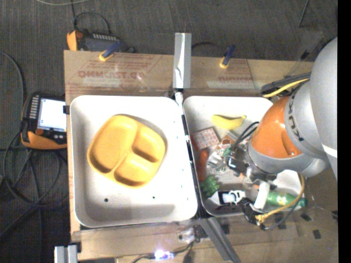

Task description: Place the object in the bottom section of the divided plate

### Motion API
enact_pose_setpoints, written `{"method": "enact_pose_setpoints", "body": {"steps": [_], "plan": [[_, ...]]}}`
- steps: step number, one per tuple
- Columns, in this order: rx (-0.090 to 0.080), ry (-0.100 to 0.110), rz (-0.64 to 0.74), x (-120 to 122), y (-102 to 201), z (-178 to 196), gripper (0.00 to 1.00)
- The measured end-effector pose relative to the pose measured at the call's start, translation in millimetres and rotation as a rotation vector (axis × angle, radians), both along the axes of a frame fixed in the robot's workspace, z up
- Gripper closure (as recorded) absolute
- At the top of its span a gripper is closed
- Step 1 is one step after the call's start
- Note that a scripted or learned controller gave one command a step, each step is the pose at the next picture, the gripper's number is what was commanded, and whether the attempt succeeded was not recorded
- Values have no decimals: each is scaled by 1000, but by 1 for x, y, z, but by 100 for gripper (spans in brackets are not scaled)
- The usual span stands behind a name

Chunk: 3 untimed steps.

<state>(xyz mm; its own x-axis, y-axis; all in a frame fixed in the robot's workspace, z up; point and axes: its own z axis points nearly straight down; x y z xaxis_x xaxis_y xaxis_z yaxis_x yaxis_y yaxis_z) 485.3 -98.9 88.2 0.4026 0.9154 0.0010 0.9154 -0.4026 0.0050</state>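
1. The task names only "the object", and the right bin (pixel 285 179) holds a jumble of candidates: a yellow banana-shaped toy (pixel 229 121) near the far wall, a patterned reddish card or packet (pixel 205 138), a green leafy toy (pixel 209 187) at the near left, a small black-and-white item (pixel 230 196) and a green bottle-like piece (pixel 278 199) by the near wall. Which one is meant I cannot tell.
2. All look like small plastic or packaged playthings, so I judge them light and fairly stiff, with smooth skins that could slip. The banana toy lies apart from the rest; pinching across the middle of its curve looks the cleanest hold. The flat packet would be hard to pinch from above.
3. The divided plate (pixel 127 149) is yellow, lies in the left bin (pixel 82 201), and has three sections with nothing in them. Its bottom section is the one toward the near edge of the bench (pixel 74 70).
4. The claw (pixel 233 159) is low over the clutter in the middle of the right bin, under the orange wrist band (pixel 277 133). Cables and metal parts crowd it, so I cannot tell how wide it stands, nor whether it holds or touches anything.
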Motion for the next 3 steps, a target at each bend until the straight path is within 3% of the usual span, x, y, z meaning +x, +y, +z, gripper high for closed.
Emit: {"method": "enact_pose_setpoints", "body": {"steps": [1, 2, 3], "plan": [[-2, 1, -1, 0, -1, 8, 100], [-4, 8, 21, 40, 54, 226, 100], [-2, 12, -84, 15, -91, 115, 100]]}}
